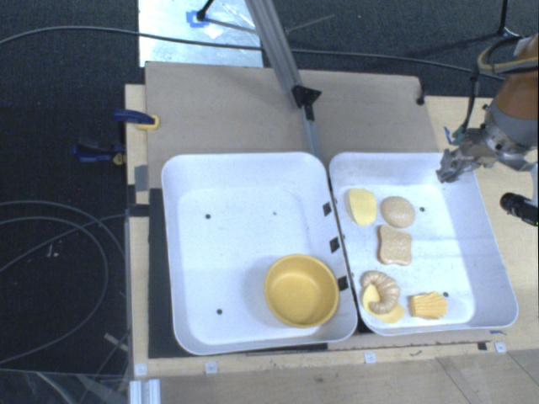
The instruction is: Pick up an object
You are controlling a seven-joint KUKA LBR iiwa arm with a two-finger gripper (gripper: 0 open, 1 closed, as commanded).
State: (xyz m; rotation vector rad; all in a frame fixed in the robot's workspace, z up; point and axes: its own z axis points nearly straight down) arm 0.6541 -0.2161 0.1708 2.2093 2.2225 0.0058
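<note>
The right bin holds several food-like pieces: a pale yellow wedge, a round tan bun, a toast-like slice, a curled croissant shape and a ridged yellow chip. My gripper hangs over the bin's far right corner, apart from all of them, with the orange-banded wrist behind it. Nothing shows between its fingers.
A yellow bowl sits in the left bin near its front right. A slanted metal pole crosses above the bins' far edge. Clamps sit at the bench's left edge; cables lie on the floor.
</note>
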